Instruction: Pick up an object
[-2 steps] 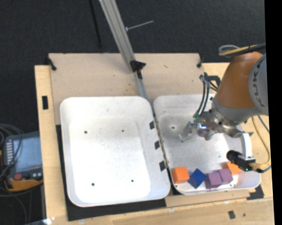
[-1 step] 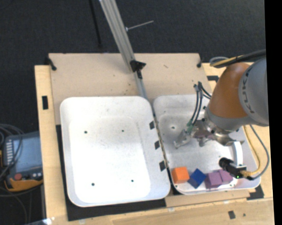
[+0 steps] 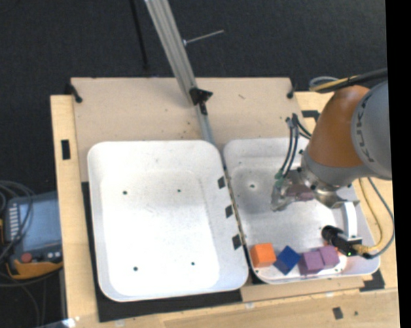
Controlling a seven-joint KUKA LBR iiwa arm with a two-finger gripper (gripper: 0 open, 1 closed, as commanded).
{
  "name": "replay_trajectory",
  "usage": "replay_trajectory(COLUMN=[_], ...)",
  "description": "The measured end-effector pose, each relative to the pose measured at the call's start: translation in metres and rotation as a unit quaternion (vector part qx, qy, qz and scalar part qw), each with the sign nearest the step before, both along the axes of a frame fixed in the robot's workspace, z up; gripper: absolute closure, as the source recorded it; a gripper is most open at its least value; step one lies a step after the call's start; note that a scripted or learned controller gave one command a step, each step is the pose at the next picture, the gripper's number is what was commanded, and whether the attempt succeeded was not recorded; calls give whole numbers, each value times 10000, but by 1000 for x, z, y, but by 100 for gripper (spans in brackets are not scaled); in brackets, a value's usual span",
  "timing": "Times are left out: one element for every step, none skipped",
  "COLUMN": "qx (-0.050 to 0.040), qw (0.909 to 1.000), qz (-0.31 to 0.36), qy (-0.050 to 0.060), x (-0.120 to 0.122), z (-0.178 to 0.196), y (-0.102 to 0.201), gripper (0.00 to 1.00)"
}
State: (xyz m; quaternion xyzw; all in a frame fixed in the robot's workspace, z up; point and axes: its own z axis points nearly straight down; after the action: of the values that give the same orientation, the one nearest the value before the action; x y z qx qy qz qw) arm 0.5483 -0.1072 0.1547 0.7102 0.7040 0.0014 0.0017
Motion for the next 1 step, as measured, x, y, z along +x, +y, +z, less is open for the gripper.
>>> replay_trajectory(qx=[-4], qw=[10000], qz=[32], qy=[-9], x=[-7], z=[49], y=[1], gripper=[100])
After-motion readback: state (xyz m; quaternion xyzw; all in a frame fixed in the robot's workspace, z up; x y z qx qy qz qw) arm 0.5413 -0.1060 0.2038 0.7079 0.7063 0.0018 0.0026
